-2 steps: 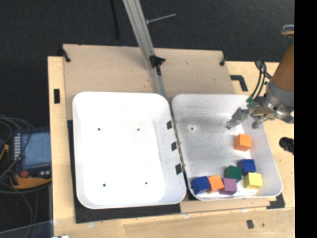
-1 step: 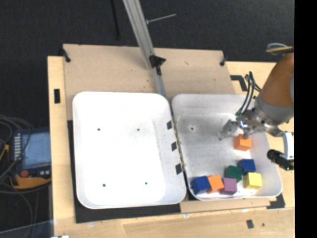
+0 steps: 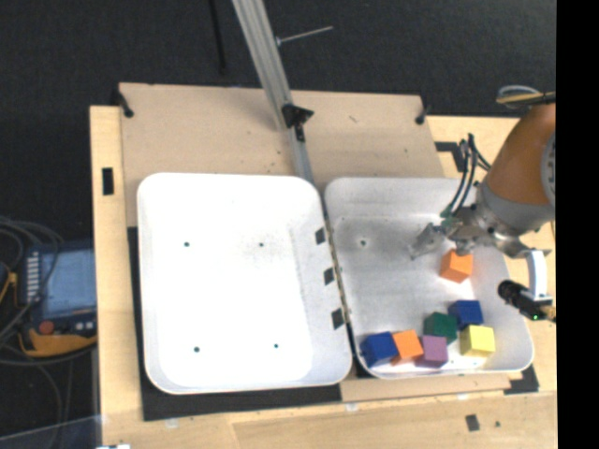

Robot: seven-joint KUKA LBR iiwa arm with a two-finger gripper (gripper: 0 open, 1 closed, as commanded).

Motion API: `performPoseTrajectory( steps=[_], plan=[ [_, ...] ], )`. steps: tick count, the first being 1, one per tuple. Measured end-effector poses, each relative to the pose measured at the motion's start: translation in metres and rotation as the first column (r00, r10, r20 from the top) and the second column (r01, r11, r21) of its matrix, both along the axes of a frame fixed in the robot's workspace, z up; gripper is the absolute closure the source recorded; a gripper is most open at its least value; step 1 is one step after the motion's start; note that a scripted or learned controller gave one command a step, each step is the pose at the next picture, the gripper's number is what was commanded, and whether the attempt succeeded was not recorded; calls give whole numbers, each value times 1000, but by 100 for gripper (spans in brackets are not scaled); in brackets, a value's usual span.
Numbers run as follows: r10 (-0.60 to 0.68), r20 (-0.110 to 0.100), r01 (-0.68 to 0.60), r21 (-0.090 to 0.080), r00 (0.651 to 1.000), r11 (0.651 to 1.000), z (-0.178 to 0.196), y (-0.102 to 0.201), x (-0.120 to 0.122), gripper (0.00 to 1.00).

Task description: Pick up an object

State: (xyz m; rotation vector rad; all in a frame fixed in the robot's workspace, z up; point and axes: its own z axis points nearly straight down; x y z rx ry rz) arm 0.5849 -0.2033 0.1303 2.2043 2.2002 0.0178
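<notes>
Orange is the colour to watch here: an orange cube [image 3: 457,266] sits in the right bin [image 3: 374,215], toward the right-middle of the frame, and it's right at the tip of the gripper [image 3: 453,241]. Honestly the gripper is hard to read. The grey wrist and a bundle of cables crowd over it, and it all blurs into the pale bin floor, so whether it's spread or closed, can't tell. The cube's upper edge looks like it's touching or tucked just under the gripper's lower end, but I can't say it's actually gripped.

The arm [image 3: 520,171] itself is chopped off at the right side of the frame, you just get the orange band and some grey body.

Rest of the blocks are bunched along the bottom of the right bin: a blue cube [image 3: 379,347] at the left end, then a second orange cube [image 3: 408,344] touching it, a purple cube [image 3: 434,349], a green cube [image 3: 441,325] just above that, another blue cube [image 3: 466,312] up and to the right, and a yellow cube [image 3: 480,340] at the right end. They're all well below the gripper.

The left bin [image 3: 234,279] fills the middle-left. A metal pole [image 3: 270,64] slants in from the top.
</notes>
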Motion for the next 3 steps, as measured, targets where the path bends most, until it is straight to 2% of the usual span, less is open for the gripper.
performPoseTrajectory(
  steps=[1, 2, 3],
  plan=[
    [-6, 5, 6, -3, 1000, 1000, 9, -2, 1, 100],
    [6, -19, -5, 9, 1000, 1000, 67, 1, 11, 100],
    [7, -21, -7, 9, 1000, 1000, 102, 0, 13, 100]
  ],
)
